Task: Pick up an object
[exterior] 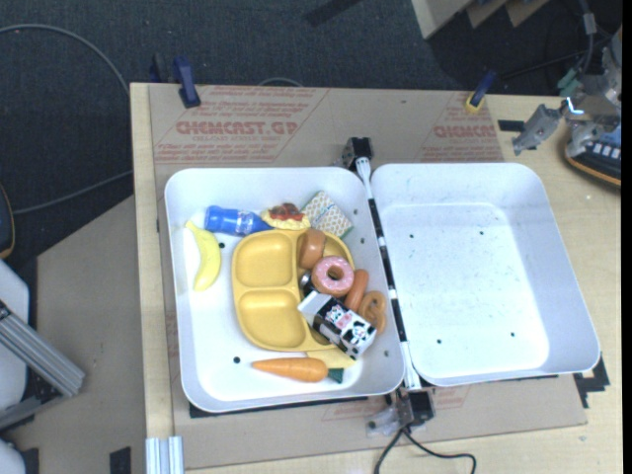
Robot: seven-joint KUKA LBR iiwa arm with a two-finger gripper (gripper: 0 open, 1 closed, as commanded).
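Dark carpet surrounds a wood bench (267, 117) w/ two white bins side by side. Left bin (188, 344) holds everything: yellow divided tray (269, 289) in the middle, banana (205, 257) along its left, blue bottle (229, 221) near the top, carrot (290, 368) at the bottom, pink donut (334, 277) on the tray's right edge, black-and-white cow-print box (348, 328) just below it. Right bin (474, 265) sits beside it. Gripper state: can't tell.

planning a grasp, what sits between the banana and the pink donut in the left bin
In the camera view, the yellow divided tray lies between the banana and the pink donut, its upper compartment filling most of that stretch.
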